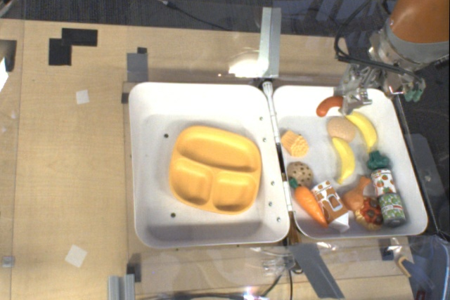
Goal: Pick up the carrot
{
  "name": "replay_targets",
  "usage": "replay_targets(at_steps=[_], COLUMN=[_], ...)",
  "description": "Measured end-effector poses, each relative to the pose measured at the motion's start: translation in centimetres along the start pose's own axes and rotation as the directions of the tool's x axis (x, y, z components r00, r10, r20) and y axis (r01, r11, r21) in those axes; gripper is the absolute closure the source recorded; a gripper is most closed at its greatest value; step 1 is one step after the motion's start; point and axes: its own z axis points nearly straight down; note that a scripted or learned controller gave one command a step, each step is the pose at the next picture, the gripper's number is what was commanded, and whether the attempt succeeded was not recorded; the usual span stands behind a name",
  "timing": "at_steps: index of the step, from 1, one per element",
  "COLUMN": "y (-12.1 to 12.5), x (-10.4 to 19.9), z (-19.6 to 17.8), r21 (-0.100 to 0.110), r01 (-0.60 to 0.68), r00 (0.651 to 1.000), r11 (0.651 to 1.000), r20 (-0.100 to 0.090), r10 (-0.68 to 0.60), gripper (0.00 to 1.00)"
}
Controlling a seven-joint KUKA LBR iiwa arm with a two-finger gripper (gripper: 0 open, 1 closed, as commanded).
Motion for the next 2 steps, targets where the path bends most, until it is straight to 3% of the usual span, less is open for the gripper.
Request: replay_targets(at_steps=[1, 2], y=[1.9, 2.4], x=[-0.6, -2.1], z=[13.2, 12.9], r21=[-0.009, -0.004], r01=[-0.009, -0.099], r00=[1.000, 0.995], r11=[1.000, 0.995], r20=[-0.025, -0.012], r10=[0.009, 0.099], gripper=[1.00, 1.00])
